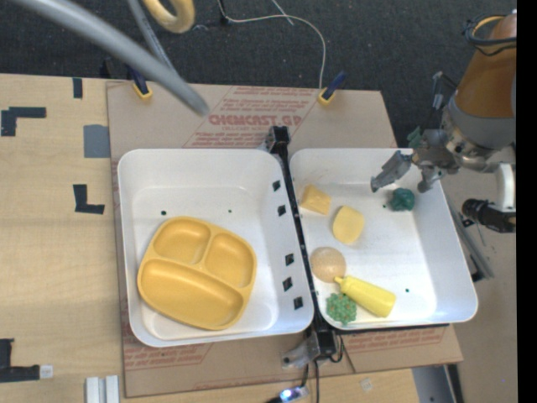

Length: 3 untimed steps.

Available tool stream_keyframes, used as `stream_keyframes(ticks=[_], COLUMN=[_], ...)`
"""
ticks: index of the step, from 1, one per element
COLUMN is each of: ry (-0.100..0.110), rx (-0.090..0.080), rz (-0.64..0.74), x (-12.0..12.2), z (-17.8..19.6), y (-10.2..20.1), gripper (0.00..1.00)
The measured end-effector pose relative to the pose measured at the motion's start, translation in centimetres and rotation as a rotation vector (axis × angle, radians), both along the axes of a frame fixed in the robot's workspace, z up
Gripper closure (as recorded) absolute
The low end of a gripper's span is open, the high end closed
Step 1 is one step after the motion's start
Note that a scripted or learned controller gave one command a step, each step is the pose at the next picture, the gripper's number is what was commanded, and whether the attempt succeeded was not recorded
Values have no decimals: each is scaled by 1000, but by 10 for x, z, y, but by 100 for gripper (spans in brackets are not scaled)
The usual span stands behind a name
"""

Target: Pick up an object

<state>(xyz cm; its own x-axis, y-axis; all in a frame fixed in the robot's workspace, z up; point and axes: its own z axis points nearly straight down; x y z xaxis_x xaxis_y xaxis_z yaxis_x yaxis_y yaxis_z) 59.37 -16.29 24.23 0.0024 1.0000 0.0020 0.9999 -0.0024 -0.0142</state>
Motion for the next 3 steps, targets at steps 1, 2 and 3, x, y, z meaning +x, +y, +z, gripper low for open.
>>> stream_keyframes(ticks=[1, 2, 3], ry=[-13, -9, -8], rx=[-2, -2, -3], rz=[3, 3, 3], x=[2, -7, 1], z=[8, -40, -96], y=[0, 3, -2], gripper=[0, 0, 0])
